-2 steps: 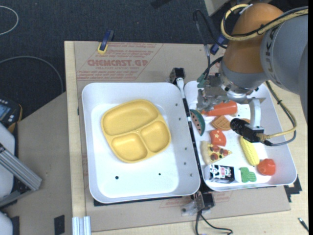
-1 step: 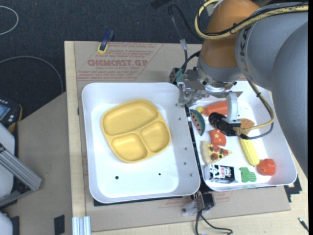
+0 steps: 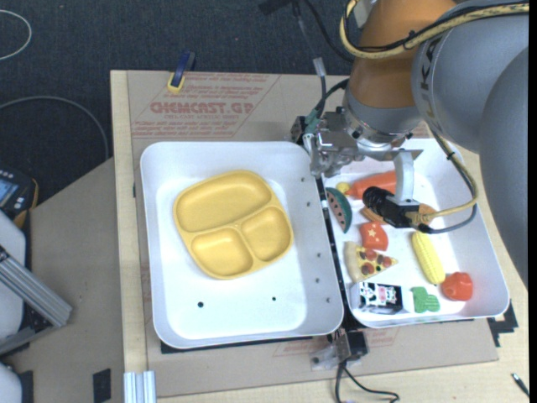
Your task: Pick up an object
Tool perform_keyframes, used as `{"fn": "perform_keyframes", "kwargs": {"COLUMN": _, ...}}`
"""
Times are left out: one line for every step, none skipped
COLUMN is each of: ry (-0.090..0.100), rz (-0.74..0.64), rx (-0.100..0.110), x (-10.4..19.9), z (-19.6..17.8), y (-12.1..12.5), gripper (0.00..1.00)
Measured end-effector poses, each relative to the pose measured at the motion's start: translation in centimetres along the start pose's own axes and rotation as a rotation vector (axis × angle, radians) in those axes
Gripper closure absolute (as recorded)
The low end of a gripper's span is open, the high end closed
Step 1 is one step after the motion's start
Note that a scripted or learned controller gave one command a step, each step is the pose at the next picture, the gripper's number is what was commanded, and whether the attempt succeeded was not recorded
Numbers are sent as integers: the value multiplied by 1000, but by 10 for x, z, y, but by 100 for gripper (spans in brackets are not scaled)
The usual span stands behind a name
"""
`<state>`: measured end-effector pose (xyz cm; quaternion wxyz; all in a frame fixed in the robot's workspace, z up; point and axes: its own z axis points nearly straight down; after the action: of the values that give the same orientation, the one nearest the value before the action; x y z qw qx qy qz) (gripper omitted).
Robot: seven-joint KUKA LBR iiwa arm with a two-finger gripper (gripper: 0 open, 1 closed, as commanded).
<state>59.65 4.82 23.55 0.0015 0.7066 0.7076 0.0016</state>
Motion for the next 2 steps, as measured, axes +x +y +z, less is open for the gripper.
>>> {"fn": "perform_keyframes", "kwargs": {"ry": -1, "rz": 2, "rx": 6, "x": -4, "z": 1, "y": -6, "gripper": 100}}
{"fn": "perform_keyframes", "kwargs": {"ry": 0, "rz": 1, "rx": 9, "x": 4, "z": 17, "y": -8, "gripper": 100}}
